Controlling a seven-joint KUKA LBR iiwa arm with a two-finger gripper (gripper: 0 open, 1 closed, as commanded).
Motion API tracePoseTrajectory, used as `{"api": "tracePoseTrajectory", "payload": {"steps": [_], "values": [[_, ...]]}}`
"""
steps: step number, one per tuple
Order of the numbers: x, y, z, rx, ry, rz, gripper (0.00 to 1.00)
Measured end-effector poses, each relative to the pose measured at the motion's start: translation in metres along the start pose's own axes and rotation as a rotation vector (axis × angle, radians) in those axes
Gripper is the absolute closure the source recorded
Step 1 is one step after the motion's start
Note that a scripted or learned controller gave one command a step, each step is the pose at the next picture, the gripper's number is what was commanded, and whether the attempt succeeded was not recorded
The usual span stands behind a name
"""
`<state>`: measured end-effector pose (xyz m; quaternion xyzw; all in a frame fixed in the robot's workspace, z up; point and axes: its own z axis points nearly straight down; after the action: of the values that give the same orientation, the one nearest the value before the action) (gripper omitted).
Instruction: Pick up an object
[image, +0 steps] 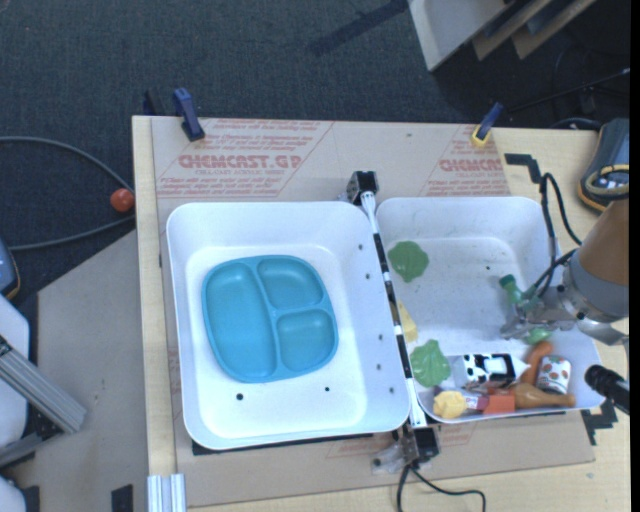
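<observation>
My gripper (528, 322) hangs low over the right side of the right bin (450, 215), with the grey arm coming in from the right edge. Just up-left of it lies a small dark green piece (511, 288); another bit of green (536, 336) shows directly under the gripper. An orange-red piece (540, 352) lies just below it. Along the bin's front edge are a black-and-white toy (488, 368), a yellow piece (450, 403), an orange carrot (535, 396) and a small white-and-red can (554, 375). Two flat green leaves (408, 260) (430, 362) lie near the bin's left wall.
The left bin (190, 250) holds a blue divided plate (270, 317). A black clip (362, 184) joins the bins at the back, and another sits at the front (420, 440). Blue and yellow clamps (187, 112) (487, 122) hold the cardboard's back edge.
</observation>
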<state>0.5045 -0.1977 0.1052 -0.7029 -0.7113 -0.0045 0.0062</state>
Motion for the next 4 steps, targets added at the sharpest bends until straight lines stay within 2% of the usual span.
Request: {"api": "tracePoseTrajectory", "payload": {"steps": [1, 2, 3, 4], "values": [[0.005, 0.001, 0.000, 0.004, 0.011, -0.005, 0.00], [-0.004, 0.033, 0.021, 0.013, 0.018, 0.002, 0.00], [-0.010, 0.034, 0.010, -0.001, -0.004, 0.003, 1.00], [-0.001, 0.036, 0.010, 0.005, 0.016, -0.003, 0.00]]}}
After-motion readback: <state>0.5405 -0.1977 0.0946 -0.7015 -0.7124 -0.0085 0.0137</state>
